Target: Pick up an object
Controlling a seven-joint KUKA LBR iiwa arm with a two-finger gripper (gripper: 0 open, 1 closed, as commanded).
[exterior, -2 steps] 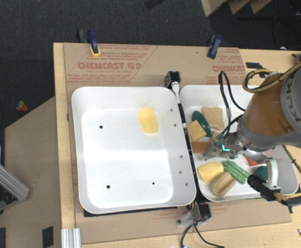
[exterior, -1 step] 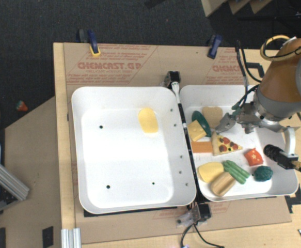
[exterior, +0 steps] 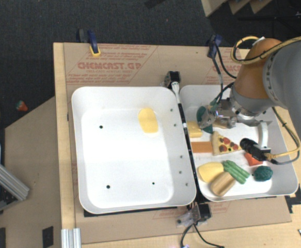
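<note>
BENCH, SEEN FROM ABOVE: A pale yellow oval (exterior: 148, 121) lies alone in the upper middle of the left bin (exterior: 119, 164). Across the divide, the right bin (exterior: 194, 99) is crowded with toy food. A yellow block (exterior: 194, 130) sits against its left wall, with an orange strip (exterior: 202, 148) just below and a pizza slice (exterior: 224, 143) beside the strip. Lower down, a yellow lump (exterior: 209, 170) touches a tan bread roll (exterior: 221, 184), with green bean pods (exterior: 236, 171) next to them. A small red piece (exterior: 253, 159) and a dark green floret (exterior: 262, 173) lie toward the lower right.

My gripper (exterior: 212, 119) is down in the upper left of that bin, just above the yellow block and the pizza slice. A teal piece (exterior: 207, 111) sits right against it. From this angle I cannot tell how wide my jaws stand, nor whether the teal piece is between them or merely beside them. My grey arm (exterior: 289, 71), with its orange band (exterior: 253, 71), reaches in from the upper right of the frame.
</note>
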